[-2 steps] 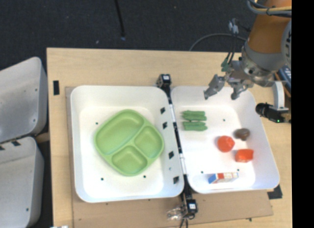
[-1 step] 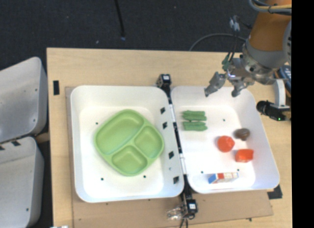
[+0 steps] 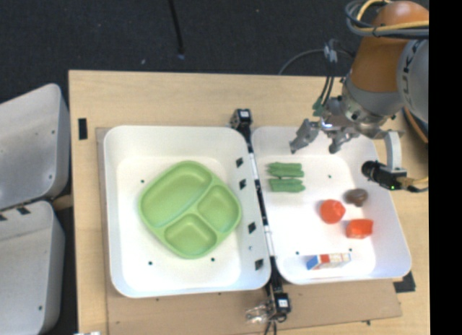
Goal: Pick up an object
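Camera view: tool [image 3: 321, 138] hangs over the far edge of the right bin [image 3: 386, 254], fingers spread apart, nothing between them. One finger [image 3: 303, 137] points toward the bin divider, the other [image 3: 339, 141] sits closer to the arm. Nearest pick candidates are the two green pieces [image 3: 286, 177], lying side by side near the divider, just in front of the tool and a bit to its left in frame; tool is apart from them, no contact. Orange-red round object [image 3: 332, 211] sits mid-bin, further toward the near edge. Brownish lump [image 3: 356, 196] is just beside it on the right, and an orange block [image 3: 359, 228] lies near both, closer to the near edge. Small white box with red and blue print [image 3: 327, 260] lies flat by the bin's near rim, well apart from the tool. Arm [image 3: 379, 66] comes in from the right, orange band above the wrist, wrist angled down and leftward into the bin's far corner, cables looping off the top. Left bin [image 3: 123, 268] holds a green three-compartment tray [image 3: 190, 209], roughly centred, rotated diagonally. Both bins sit on the wooden counter [image 3: 86, 102].
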Available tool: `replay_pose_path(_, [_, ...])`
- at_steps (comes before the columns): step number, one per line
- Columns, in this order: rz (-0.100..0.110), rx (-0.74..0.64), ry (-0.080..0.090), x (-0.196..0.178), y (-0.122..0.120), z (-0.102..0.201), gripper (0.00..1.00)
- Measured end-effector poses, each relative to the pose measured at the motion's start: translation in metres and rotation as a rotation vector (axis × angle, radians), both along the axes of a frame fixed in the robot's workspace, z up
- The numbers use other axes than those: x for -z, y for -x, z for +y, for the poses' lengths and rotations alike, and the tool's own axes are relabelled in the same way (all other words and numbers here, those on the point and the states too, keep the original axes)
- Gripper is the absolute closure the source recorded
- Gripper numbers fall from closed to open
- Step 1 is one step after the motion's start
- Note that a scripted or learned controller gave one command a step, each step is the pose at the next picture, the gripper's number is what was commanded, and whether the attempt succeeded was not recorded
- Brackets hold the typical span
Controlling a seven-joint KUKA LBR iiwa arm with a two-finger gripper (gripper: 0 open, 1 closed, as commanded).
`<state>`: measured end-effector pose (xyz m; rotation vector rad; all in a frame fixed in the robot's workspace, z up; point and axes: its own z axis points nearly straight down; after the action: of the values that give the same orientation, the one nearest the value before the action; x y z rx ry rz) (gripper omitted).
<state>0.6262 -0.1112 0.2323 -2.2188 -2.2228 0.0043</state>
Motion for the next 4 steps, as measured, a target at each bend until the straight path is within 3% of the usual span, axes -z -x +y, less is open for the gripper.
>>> replay_pose_path(2, [0.002, 0.005, 0.0, 0.104, 0.004, -0.005, 0.0])
replay_pose_path(3, [-0.006, 0.007, 0.0, 0.089, 0.002, -0.006, 1.0])
replay_pose_path(4, [-0.009, 0.0, 0.0, 0.032, -0.01, -0.007, 1.0])
